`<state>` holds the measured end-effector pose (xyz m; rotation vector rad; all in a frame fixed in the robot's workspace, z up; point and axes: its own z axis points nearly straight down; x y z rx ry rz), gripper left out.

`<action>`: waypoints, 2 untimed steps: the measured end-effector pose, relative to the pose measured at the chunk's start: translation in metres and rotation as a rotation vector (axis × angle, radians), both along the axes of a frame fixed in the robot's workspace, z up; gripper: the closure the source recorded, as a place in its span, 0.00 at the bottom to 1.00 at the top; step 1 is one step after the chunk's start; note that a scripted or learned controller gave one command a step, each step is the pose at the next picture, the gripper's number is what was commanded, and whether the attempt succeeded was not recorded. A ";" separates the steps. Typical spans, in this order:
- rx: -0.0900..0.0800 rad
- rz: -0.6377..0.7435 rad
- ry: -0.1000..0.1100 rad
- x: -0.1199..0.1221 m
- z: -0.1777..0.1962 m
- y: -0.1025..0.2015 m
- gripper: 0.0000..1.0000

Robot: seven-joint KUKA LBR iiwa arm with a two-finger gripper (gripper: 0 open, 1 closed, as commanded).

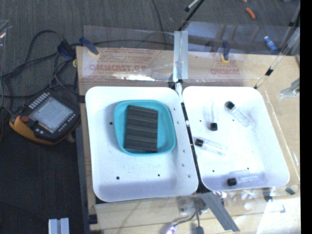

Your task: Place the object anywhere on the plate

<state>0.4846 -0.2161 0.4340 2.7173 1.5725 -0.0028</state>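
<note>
While lying flat on the teal plate (168, 126), the dark ridged block (142, 128) runs lengthwise top-to-bottom.

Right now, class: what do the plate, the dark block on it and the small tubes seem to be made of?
Plate: probably plastic, smooth turquoise with a moulded rim.
Dark block: matte grey and ribbed, perhaps foam or rubber.
Tubes: clear plastic or glass, see-through with black caps.

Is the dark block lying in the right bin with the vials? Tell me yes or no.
No. The dark block lies on the blue plate in the left bin, while the vials are in the right bin.
</note>
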 end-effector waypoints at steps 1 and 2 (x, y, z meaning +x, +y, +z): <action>0.000 -0.001 0.000 0.000 0.000 0.000 0.00; 0.000 -0.001 0.000 0.000 0.000 0.000 0.00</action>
